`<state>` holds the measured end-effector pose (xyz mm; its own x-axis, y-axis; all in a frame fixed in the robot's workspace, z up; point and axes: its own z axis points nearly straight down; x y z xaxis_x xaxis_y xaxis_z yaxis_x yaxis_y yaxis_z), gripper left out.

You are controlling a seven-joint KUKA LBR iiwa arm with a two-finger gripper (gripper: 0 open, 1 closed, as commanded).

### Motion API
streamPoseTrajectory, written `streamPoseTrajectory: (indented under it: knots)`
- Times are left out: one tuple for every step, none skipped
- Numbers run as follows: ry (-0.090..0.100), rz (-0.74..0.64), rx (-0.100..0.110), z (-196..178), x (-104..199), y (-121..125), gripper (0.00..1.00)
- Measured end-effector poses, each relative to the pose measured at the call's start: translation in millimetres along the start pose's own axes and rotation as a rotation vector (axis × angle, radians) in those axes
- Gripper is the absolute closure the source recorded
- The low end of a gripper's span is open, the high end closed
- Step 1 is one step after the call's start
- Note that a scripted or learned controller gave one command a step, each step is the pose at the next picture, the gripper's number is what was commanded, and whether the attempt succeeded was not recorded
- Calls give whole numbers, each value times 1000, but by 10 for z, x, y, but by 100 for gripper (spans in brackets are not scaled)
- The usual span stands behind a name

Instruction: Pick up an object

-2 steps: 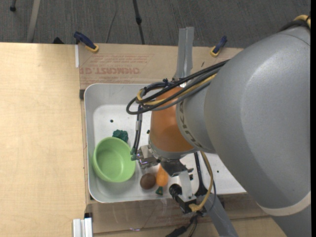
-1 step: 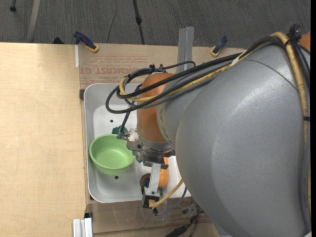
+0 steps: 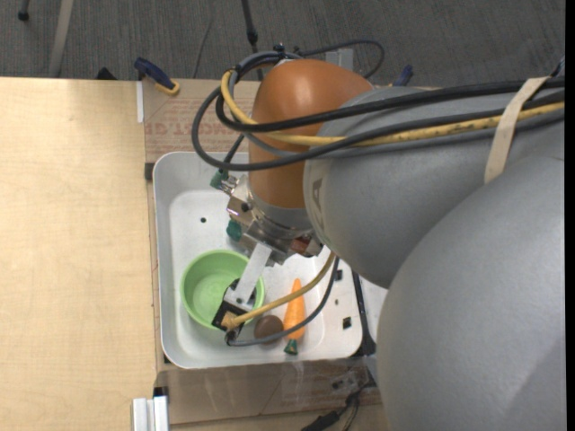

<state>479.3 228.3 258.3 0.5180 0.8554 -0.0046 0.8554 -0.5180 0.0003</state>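
camera view, looking down: my arm comes in from the right and covers most of that side. my end effector hangs low over the white bin that sits on the desk, roughly above the bin's middle. my own wrist hides its working end, so i cannot tell how far open it is, and i see nothing in its hold.

the task names no particular object, so anything in the bin will do. a green bowl stands upright in the near left part of the bin, close to the left wall. a carrot lies to the right of the bowl, its leafy end towards the near wall. between the two, just beside the bowl's right rim, is a small brown lump; i cannot say what it is. as far as i can see, all three rest on the bin floor, close to my end effector and on its near side.

my judgement on progress: the reach into the bin is made, since i am down among the things, but the pick is not yet done, and nothing looks lifted. what is left is to close on one thing and raise it clear of the bin. the carrot and the lump look like the easier targets. the bowl is wide, so i judge its rim the only place to catch it.
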Motion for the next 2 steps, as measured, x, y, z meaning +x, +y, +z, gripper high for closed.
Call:
streamPoseTrajectory:
  knots:
    - [1, -373, -1, -460, -6, -13, 100]
    - [-2, -301, 2, 1541, 519, 897, 100]
